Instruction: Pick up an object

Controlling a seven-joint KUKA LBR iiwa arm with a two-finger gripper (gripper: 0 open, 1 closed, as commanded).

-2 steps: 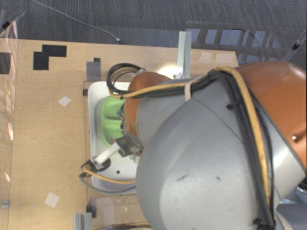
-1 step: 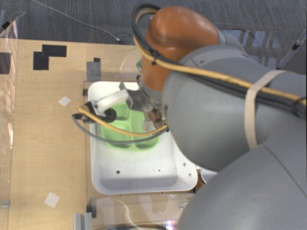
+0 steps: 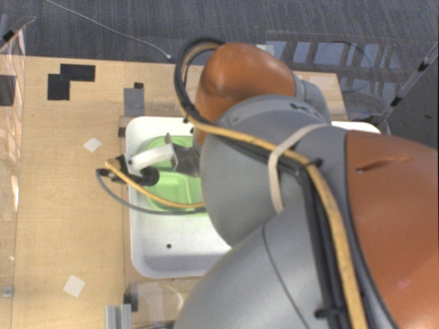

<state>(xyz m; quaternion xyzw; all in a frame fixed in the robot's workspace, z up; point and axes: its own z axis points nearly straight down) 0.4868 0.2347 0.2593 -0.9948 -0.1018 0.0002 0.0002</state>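
Observation:
A light green, flat dish-like object point(image 3: 173, 186) lies in the far half of the left white bin point(image 3: 161, 252). My gripper point(image 3: 181, 160) is low over the green object's far part, and the grey arm hides most of it. The arm with its orange band point(image 3: 243, 77) reaches in from the right and covers the green object's right side. Whether the gripper touches the green object cannot be made out.
The arm hides nearly all of the right bin, of which a white corner point(image 3: 357, 126) shows. The wooden bench point(image 3: 62, 184) lies left of the bins, with black markers point(image 3: 68, 79) and small white tags point(image 3: 92, 144).

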